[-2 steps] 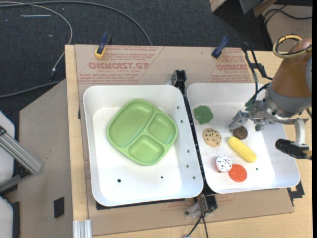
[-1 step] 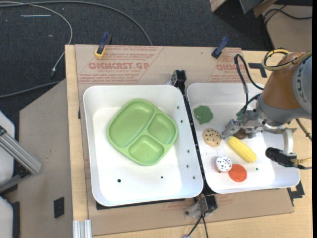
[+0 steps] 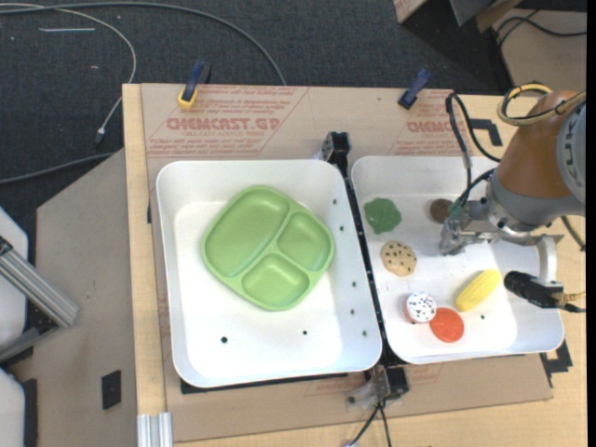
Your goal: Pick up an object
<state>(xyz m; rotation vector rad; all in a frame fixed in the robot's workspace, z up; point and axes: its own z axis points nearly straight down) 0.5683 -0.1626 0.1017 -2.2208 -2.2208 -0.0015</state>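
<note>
The right bin (image 3: 521,341) holds several small items: a green leafy piece (image 3: 382,215), a speckled cookie (image 3: 399,258), a small brown piece (image 3: 438,209), a yellow corn cob (image 3: 477,289), a white dotted ball (image 3: 421,307) and an orange disc (image 3: 448,326). My gripper (image 3: 453,238) is low over this bin's middle, between the cookie on its left and the corn below it, just under the brown piece. Nothing shows in its grasp.
In the left bin (image 3: 177,277) lies a green divided plate (image 3: 268,247). The arm's grey and orange wrist (image 3: 535,170) covers the right bin's far right side. Blue clamps (image 3: 193,84) hold the board's back edge.
</note>
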